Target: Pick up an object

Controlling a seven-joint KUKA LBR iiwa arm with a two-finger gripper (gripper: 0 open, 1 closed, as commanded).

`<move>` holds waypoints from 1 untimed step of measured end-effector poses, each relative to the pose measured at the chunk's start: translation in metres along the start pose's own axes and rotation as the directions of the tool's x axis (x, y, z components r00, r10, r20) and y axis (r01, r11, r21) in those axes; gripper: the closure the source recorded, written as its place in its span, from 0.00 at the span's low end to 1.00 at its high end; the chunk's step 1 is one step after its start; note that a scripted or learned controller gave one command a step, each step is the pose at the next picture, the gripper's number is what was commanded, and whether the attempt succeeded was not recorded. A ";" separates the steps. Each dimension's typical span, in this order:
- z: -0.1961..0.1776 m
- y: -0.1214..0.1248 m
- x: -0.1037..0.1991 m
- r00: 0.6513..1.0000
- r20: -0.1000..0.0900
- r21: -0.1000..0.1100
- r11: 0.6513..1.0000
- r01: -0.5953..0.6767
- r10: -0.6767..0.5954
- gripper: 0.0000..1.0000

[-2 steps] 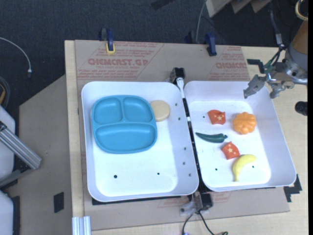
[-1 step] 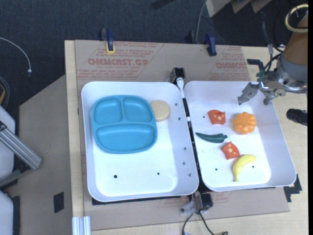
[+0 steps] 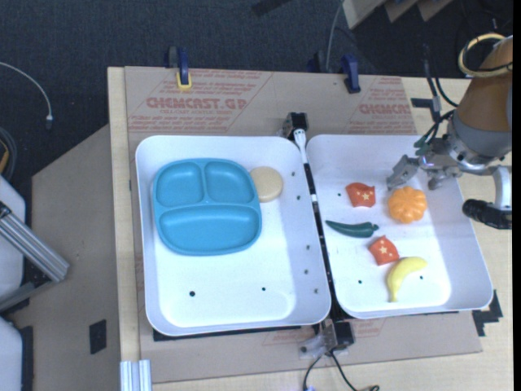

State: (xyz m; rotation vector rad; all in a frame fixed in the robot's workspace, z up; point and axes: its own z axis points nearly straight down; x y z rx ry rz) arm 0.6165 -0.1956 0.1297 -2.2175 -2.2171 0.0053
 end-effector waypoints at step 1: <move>0.048 -0.001 0.001 1.000 0.000 0.000 1.000 0.000 0.000 0.00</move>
